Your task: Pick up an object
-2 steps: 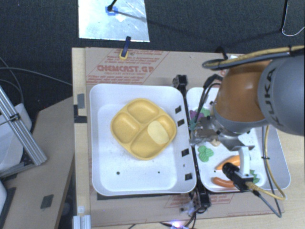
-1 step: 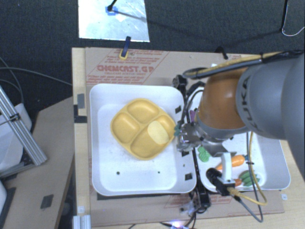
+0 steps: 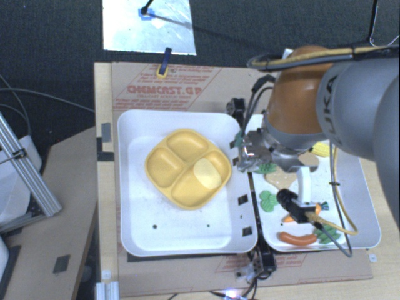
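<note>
The grey arm with its orange band reaches over the right bin point(image 3: 365, 220) and hides much of it. My gripper point(image 3: 249, 155) hangs at the divide between the two bins, over the right bin's left edge. Below it lie a tan flat piece point(image 3: 278, 180), a green leafy piece point(image 3: 267, 200), an orange carrot-like piece point(image 3: 289, 218) and a red sausage point(image 3: 299, 238). A yellow piece point(image 3: 321, 148) peeks out beside the wrist. I see nothing held in the gripper.
The left bin point(image 3: 134, 224) holds a yellow divided plate point(image 3: 169, 167) with a pale round piece point(image 3: 208, 172) in its right compartment. A small green piece point(image 3: 269, 166) lies just under the wrist. A shiny sheet point(image 3: 149, 17) lies beyond the bench.
</note>
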Robot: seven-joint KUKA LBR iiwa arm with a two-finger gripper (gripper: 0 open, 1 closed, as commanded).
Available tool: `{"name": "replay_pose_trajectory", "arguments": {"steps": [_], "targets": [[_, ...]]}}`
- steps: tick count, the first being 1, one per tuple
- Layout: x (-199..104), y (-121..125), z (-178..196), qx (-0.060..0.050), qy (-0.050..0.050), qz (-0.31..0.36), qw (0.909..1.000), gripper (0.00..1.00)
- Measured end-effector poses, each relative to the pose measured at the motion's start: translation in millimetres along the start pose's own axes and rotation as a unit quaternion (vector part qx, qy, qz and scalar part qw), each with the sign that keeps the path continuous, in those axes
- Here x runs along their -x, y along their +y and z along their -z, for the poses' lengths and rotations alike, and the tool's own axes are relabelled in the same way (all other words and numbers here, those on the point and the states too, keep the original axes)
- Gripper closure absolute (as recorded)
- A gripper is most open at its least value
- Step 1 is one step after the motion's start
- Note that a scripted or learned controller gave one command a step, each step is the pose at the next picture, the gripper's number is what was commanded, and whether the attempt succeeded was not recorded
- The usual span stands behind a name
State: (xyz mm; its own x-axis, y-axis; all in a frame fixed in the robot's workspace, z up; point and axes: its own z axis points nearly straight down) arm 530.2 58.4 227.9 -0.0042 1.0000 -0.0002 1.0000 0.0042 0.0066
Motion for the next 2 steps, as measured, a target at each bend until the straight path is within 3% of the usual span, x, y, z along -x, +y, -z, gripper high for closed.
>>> {"name": "replay_pose_trajectory", "arguments": {"steps": [1,2], "targets": [[19,41,-28,-0.002,0.000,-0.002,1.0000,1.00],[-70,-16,-70,-0.007,0.002,0.004,1.0000,1.00]]}}
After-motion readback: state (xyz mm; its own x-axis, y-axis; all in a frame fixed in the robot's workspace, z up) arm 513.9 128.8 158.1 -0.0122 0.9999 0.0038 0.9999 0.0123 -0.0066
